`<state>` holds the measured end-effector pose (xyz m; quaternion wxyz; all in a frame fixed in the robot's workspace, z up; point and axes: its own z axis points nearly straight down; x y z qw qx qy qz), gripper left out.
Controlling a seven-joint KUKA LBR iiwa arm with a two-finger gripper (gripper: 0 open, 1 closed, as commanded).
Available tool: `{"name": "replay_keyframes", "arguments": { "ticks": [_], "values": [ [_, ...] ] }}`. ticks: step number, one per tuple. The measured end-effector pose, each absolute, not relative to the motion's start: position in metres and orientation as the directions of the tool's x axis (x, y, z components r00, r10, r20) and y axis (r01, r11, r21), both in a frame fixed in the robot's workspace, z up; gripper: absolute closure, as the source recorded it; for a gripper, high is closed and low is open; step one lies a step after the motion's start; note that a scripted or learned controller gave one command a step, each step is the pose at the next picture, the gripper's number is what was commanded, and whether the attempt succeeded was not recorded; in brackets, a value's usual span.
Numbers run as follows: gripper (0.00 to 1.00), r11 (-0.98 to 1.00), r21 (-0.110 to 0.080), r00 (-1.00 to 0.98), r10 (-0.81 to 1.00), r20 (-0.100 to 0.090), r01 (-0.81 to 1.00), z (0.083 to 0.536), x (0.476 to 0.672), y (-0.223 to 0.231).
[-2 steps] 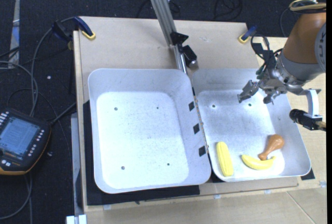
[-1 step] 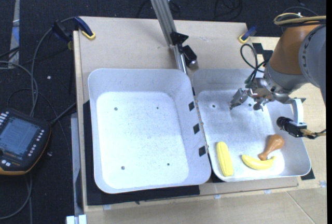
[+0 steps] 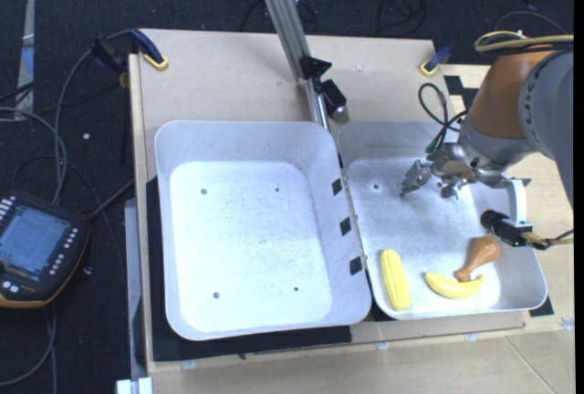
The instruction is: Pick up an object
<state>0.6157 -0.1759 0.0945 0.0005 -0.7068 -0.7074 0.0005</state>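
Observation:
In the right bin (image 3: 383,146), three toy foods lie near the front edge: a yellow corn cob (image 3: 395,278), a yellow banana (image 3: 452,285) and a brown drumstick (image 3: 478,257). My gripper (image 3: 429,181) hangs over the middle of the right bin, behind and above these objects. Its fingers (image 3: 409,183) are spread apart with nothing between them. The arm comes in from the right with its orange band above the wrist.
The left bin (image 3: 182,141) sits beside the right one, sharing a middle wall. A slanted metal pole (image 3: 290,23) rises from the back of the bench. Clamps sit at the bench's back corners. A handheld pendant (image 3: 32,246) lies far left.

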Motion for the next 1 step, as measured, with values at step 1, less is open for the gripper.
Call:
{"name": "replay_keyframes", "arguments": {
  "ticks": [1],
  "values": [
    [1.0,0.001,0.001,-0.001,1.0,0.0,1.0,0.1057,0.6162,-0.1762]
  ]
}}
